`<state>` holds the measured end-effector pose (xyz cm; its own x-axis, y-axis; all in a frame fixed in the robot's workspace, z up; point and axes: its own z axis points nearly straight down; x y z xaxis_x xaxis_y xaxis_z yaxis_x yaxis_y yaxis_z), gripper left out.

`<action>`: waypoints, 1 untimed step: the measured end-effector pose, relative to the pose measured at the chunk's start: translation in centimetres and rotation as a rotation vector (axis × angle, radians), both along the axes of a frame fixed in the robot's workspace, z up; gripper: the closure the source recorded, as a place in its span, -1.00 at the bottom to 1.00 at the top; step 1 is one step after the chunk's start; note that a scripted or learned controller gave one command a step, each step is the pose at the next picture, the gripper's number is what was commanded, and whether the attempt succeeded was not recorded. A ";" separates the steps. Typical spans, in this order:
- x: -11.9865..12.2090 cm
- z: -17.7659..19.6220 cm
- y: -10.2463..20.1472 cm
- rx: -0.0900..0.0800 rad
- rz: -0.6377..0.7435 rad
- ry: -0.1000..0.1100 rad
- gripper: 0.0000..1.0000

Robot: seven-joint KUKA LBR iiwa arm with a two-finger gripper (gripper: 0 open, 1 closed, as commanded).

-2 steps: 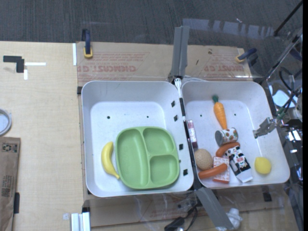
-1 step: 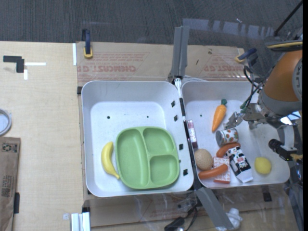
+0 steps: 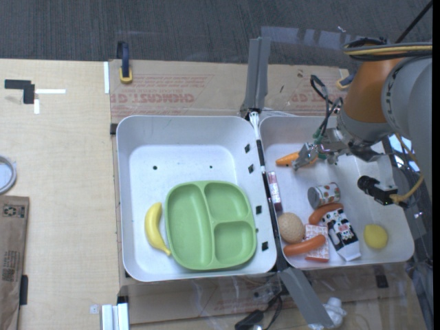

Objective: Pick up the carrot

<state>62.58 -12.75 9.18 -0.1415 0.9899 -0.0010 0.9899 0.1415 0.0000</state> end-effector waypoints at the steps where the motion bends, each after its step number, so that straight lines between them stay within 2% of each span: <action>1: 3.4 0.1 1.8 -0.001 0.288 -0.002 -1.00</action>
